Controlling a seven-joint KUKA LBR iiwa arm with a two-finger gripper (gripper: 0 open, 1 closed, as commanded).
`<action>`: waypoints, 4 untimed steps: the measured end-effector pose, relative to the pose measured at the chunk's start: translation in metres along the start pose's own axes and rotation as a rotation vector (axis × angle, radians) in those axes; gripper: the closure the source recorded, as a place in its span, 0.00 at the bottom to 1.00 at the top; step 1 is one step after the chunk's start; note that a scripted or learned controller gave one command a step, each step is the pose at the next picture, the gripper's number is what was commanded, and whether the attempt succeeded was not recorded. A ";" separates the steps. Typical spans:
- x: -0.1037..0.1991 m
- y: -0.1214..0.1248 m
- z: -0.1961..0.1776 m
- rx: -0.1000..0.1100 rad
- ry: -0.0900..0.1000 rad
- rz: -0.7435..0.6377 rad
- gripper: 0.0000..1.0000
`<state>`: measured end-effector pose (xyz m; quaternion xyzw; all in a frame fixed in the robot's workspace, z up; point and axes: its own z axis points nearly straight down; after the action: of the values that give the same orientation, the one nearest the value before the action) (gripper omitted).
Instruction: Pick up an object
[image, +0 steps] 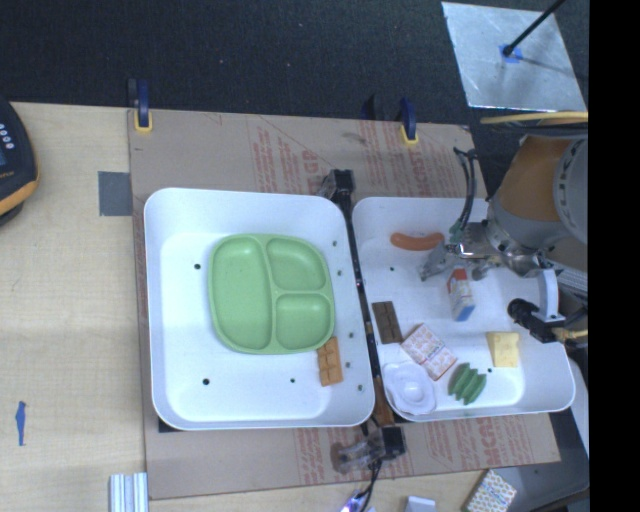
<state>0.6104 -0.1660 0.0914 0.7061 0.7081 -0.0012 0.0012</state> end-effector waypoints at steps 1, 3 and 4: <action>-0.028 -0.011 -0.001 0.005 0.003 0.002 0.00; -0.046 0.031 -0.002 -0.006 0.000 -0.004 0.00; 0.031 -0.027 -0.008 0.009 0.007 -0.007 0.00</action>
<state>0.5829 -0.1348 0.0991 0.7036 0.7106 -0.0017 -0.0044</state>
